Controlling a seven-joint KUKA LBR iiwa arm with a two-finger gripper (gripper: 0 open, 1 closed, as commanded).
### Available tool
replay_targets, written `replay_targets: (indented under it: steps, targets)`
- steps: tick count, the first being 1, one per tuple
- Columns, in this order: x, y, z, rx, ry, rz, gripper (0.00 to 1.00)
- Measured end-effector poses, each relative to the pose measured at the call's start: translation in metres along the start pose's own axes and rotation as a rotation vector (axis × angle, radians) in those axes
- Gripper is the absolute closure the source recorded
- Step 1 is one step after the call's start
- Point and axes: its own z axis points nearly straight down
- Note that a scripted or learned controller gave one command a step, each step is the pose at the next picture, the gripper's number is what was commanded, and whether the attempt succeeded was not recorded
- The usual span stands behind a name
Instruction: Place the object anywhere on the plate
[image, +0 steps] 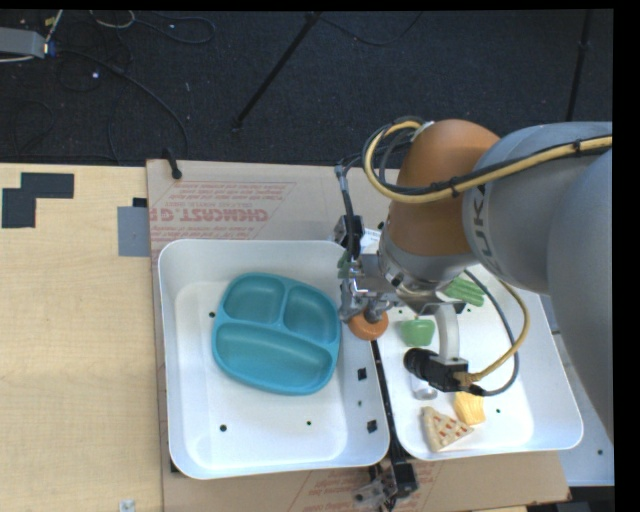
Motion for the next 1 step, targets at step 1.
replay_targets:
  steps: [1]
  targets:
    - [0.0505,-0.0110,-0.0142,-0.004,0.000,-0.001,1.00]
